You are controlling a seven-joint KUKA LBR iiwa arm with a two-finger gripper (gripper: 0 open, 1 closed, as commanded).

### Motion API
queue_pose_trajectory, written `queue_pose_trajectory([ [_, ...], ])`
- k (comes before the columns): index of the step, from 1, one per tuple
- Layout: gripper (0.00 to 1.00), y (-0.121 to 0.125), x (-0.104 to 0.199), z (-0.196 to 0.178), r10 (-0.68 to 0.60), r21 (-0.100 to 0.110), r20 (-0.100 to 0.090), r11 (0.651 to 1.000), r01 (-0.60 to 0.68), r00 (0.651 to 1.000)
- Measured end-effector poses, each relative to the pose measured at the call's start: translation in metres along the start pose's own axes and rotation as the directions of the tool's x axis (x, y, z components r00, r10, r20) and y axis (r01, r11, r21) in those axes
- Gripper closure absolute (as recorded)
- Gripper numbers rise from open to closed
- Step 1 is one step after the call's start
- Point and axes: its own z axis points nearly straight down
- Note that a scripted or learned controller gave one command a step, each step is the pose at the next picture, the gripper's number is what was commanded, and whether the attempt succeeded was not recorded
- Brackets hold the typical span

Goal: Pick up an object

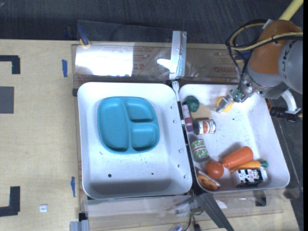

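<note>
The hand [235,98] hovers touching a small yellow object [224,103].

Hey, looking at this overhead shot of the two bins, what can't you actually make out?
- Gripper: too small and blurred; grip on the yellow object beneath it is unclear.
- Arm: cut off by the right edge.
- Can and black-and-white carton: labels too small to read.
- Item at the right bin's front left corner: partly hidden behind the tomato.
</note>
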Motion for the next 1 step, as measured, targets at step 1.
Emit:
queue_pose_trajectory([
  [1,1.00,0.0545,0.0862,-0.0908,0.022,-0.009,-0.003,1.000,-0.022,1.000],
])
